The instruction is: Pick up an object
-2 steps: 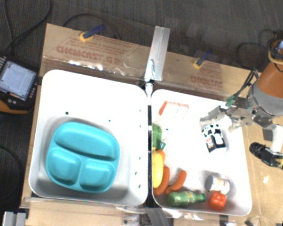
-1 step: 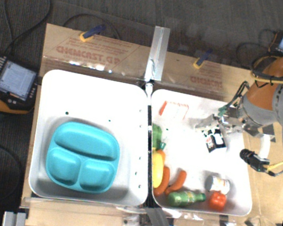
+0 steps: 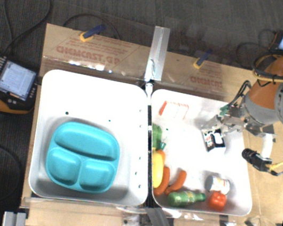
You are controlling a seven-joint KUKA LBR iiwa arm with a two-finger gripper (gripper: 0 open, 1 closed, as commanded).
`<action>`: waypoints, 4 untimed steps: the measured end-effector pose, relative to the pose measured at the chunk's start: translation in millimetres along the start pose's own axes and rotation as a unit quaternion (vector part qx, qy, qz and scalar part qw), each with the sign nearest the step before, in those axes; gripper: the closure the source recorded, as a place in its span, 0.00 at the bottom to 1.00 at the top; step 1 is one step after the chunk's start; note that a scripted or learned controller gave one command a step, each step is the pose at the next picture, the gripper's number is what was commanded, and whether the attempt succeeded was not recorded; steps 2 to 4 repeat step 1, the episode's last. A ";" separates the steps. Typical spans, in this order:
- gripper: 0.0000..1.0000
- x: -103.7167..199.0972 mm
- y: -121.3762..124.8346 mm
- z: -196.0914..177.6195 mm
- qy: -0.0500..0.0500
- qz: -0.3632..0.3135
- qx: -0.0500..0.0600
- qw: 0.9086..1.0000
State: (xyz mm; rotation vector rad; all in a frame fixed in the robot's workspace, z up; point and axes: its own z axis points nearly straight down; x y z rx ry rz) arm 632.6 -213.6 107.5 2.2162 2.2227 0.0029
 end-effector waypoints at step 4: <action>1.00 38.9 -29.2 -85.9 0.000 0.032 0.002 0.999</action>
